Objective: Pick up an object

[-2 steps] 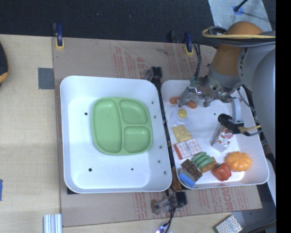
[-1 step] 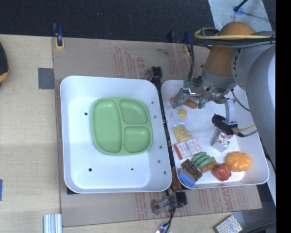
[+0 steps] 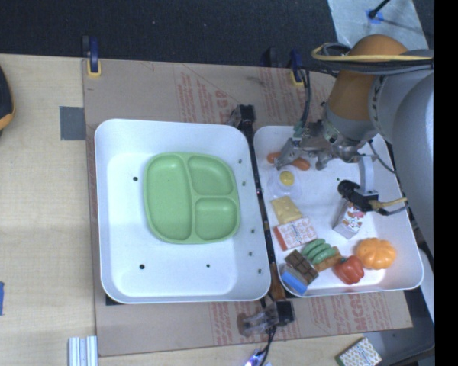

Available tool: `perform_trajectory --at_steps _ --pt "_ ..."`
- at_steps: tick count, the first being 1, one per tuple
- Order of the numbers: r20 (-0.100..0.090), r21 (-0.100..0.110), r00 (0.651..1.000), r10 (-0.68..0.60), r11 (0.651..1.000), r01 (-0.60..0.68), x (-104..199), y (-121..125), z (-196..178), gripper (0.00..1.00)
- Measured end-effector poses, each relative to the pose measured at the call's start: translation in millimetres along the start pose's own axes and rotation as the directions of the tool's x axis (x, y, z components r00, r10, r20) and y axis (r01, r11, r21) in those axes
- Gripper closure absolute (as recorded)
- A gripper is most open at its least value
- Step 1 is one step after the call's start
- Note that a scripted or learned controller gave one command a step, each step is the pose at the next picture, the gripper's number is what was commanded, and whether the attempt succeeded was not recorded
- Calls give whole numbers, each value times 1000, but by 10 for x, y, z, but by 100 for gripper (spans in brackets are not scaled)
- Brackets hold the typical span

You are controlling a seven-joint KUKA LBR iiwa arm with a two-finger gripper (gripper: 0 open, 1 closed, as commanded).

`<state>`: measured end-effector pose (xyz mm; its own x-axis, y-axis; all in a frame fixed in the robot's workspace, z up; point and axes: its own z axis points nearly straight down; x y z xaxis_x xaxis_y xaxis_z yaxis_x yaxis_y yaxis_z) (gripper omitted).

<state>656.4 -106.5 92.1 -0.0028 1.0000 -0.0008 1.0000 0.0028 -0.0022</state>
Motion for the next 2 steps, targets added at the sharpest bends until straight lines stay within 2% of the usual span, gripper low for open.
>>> perform_trajectory --at_steps 2 --pt "-1 4 1000 -4 1000 4 123 -4 3 0"
